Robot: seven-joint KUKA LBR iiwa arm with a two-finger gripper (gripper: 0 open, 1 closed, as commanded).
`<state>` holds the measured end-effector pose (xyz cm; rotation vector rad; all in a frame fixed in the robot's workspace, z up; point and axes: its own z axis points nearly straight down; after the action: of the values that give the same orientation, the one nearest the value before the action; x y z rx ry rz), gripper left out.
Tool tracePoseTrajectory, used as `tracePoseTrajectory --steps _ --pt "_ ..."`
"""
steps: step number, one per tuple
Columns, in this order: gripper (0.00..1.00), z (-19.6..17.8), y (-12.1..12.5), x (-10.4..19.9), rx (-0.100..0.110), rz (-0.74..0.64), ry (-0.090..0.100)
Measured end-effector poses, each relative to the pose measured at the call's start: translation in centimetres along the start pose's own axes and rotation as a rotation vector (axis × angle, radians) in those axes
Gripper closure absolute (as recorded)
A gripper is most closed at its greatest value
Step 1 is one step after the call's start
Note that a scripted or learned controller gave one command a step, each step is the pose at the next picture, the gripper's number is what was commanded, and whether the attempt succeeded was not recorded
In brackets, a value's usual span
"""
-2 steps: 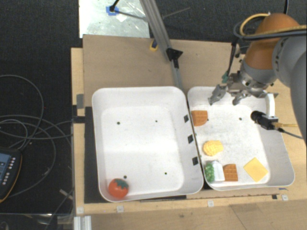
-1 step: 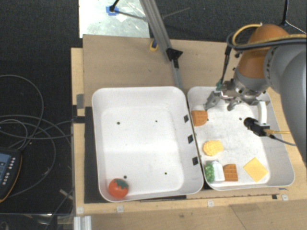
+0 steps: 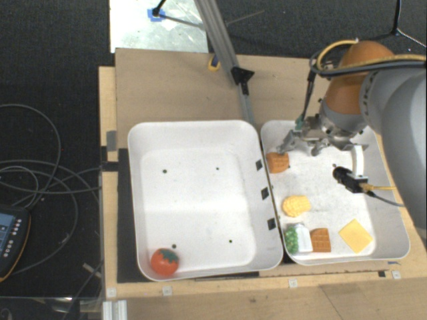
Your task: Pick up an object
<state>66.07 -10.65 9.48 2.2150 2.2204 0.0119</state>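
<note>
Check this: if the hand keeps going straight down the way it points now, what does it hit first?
Probably the floor of the right bin. The hand sits over the bin's far end, and the nearest item, the orange-brown block, lies just to its left, seemingly off its line. Depth is hard to judge from this slanted view.

I'm seeing black cables [image 3: 40, 172] lying on the dark floor beside my bench, near a handheld pendant [image 3: 10, 235].
</note>
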Motion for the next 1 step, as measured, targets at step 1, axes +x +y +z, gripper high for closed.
tracePoseTrajectory --steps 1 --pt "1.00 -0.88 -0.09 -0.07 0.002 -0.001 -0.002"
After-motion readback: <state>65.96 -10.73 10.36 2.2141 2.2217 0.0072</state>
